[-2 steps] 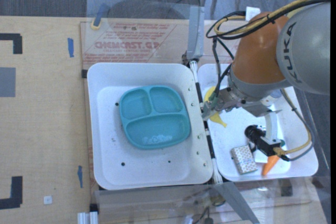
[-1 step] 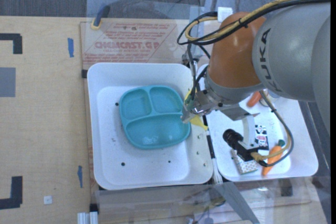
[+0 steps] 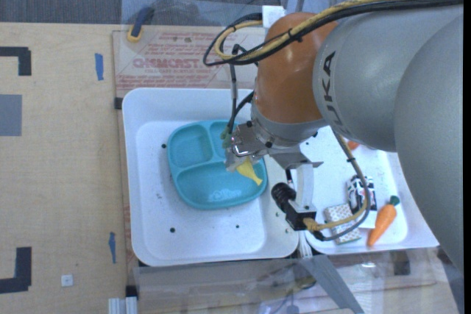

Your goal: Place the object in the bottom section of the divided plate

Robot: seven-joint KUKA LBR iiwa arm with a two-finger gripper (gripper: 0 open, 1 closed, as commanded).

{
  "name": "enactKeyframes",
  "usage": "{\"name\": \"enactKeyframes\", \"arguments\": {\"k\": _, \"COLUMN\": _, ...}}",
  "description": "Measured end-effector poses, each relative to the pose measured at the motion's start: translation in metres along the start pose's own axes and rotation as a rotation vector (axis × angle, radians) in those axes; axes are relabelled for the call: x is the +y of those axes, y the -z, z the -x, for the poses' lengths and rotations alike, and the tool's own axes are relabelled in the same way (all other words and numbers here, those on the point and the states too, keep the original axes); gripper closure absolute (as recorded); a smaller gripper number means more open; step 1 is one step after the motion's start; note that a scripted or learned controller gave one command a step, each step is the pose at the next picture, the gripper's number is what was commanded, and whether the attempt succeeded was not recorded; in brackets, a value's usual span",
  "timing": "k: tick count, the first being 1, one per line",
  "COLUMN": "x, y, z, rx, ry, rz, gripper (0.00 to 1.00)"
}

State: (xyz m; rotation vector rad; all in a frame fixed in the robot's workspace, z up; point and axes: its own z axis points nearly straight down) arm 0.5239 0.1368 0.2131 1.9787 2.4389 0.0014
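The left bin [image 3: 147,232] holds a blue divided plate [image 3: 193,158]; the right bin [image 3: 412,228] holds a toy carrot [image 3: 381,223]. The gripper [image 3: 246,158] hangs over the plate's right edge with a small yellow object [image 3: 252,173] at its tip, seemingly pinched between closed fingers, above the rim of the bottom section.

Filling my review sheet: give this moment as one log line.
gripper over blue divided plate | yellow object at fingertips, grasp unclear | carrot in right bin

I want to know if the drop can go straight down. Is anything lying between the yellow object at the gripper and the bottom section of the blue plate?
Nothing visible does. The yellow object sits at the gripper, over the right edge of the blue divided plate, and the plate's bottom section shows bare blue.
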Motion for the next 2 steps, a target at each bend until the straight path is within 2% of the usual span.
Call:
{"name": "enactKeyframes", "arguments": {"k": 1, "x": 0.0222, "y": -0.0159, "z": -0.0432, "rx": 0.0, "ry": 0.03, "rz": 0.0, "gripper": 1.0}}
{"name": "enactKeyframes", "arguments": {"k": 2, "x": 0.0222, "y": -0.0157, "z": -0.0432, "rx": 0.0, "ry": 0.03, "rz": 0.0, "gripper": 0.0}}
